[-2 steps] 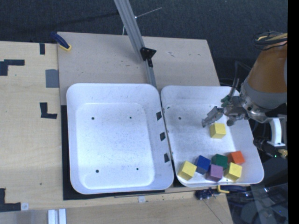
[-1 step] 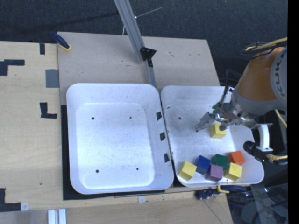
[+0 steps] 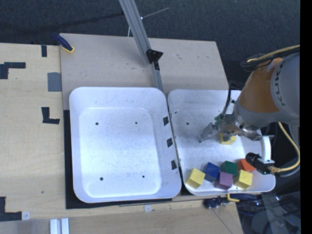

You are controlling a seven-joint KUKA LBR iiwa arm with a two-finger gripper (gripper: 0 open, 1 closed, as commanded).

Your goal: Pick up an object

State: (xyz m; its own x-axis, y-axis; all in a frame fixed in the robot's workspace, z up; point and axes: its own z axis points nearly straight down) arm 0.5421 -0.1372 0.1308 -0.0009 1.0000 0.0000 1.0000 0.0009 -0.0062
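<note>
I judge the grasp step in hand: the hand (image 3: 218, 130), whose finger state I cannot tell, sits low over a yellow block (image 3: 227, 139) just beside it, so next I verify grip before lifting.

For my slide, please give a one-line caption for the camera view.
Grey KUKA arm's gripper over the right white bin, beside a small yellow block; coloured blocks crowd its near edge.
</note>
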